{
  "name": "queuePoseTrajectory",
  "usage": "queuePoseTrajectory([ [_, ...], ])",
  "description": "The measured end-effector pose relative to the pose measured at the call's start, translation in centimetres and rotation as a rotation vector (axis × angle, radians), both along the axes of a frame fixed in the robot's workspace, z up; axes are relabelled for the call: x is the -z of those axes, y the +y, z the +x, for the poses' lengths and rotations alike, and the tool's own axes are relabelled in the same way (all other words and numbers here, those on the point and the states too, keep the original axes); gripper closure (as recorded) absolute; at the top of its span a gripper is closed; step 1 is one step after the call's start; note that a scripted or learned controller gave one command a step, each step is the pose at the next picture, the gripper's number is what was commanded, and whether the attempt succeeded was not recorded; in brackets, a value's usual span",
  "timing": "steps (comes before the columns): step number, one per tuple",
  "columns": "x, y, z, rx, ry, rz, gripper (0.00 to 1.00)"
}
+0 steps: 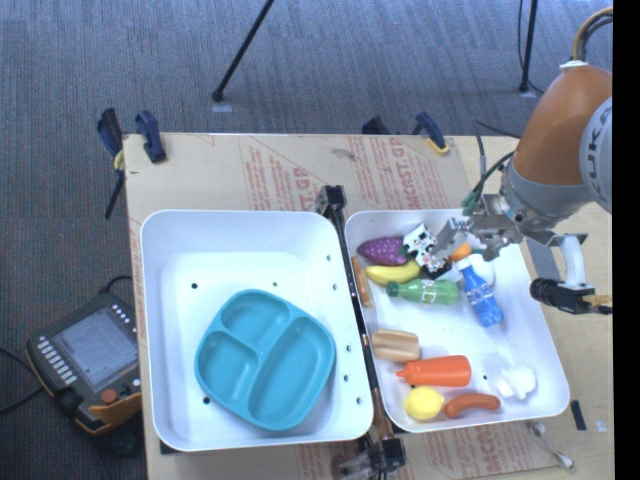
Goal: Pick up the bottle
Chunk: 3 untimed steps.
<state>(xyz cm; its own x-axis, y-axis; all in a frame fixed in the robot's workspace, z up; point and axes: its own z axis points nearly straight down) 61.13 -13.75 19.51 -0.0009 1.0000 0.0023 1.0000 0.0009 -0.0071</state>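
Arm (570,138) cut by right edge; orange toy (461,252) half hidden.

Robotics lab, clamped bench (290,163), teach pendant (85,363), tripod legs (250,38)

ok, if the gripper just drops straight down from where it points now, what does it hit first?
Probably the blue bottle, lying just under the gripper in the right bin. The green bottle lies close beside it; depth is unclear from this slanted view.
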Motion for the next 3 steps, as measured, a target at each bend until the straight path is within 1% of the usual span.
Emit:
queuePoseTrajectory([
  [1,10.8,-3.7,-7.4,0.097,0.004,0.001,0.00],
  [2,10.0,-3.7,-7.4,0.100,0.007,0.004,1.00],
  [3,-2.6,-1.1,-13.5,0.150,-0.001,-0.001,1.00],
])
